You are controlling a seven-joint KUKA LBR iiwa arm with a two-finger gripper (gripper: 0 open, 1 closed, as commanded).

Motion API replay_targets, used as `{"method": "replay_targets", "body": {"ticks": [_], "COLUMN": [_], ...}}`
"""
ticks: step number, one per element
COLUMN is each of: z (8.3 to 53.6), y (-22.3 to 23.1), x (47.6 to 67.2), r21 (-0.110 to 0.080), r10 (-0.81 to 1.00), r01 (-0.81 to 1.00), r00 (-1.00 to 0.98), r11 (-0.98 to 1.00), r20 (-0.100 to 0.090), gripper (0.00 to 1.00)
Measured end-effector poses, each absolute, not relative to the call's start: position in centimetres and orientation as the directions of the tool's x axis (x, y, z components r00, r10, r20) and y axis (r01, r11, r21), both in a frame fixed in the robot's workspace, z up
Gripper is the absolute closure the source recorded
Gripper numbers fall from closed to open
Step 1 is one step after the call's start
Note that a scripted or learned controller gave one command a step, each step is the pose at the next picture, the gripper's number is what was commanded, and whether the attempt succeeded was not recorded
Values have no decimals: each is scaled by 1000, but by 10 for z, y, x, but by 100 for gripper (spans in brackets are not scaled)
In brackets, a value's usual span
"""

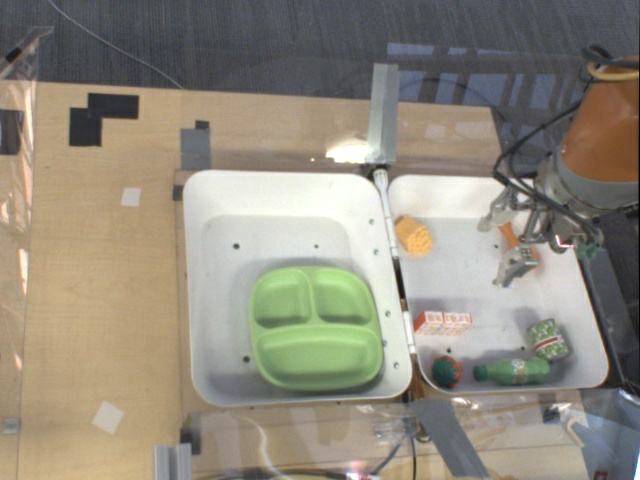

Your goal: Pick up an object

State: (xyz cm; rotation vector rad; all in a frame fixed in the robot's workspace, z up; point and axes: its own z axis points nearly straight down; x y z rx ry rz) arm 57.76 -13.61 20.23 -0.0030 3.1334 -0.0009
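Observation:
My gripper (pixel 505 243) hangs over the upper right part of the right bin (pixel 470 193), reaching in from the right. Its two grey fingers (pixel 495 216) stand spread apart, so it is open. A small orange piece (pixel 508 236) shows in the gap between them; whether they touch it I cannot tell. To the left of the gripper lies a yellow-orange lumpy object (pixel 414 235). Along the bin's front sit a red-and-white box (pixel 444 322), a small red-green ball (pixel 446 370), a green bottle (pixel 514 370) on its side and a green can (pixel 547 338).
The left bin (pixel 215 268) holds a green divided plate (pixel 315 326) toward its front. A raised rim (pixel 393 268) separates the two bins. A metal post (pixel 384 113) stands behind them, and black cables (pixel 520 153) trail from the arm.

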Motion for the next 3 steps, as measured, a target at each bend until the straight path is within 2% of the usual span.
{"method": "replay_targets", "body": {"ticks": [1, 2, 3], "z": [97, 111, 190], "y": [-124, -122, -21], "x": [605, 609, 641], "r21": [1, 1, 9], "r10": [168, 162, 536], "r01": [168, 162, 536], "r00": [-986, -987, -844], "r11": [986, 987, 844], "r20": [-11, -22, -9], "gripper": [0, 100, 100]}}
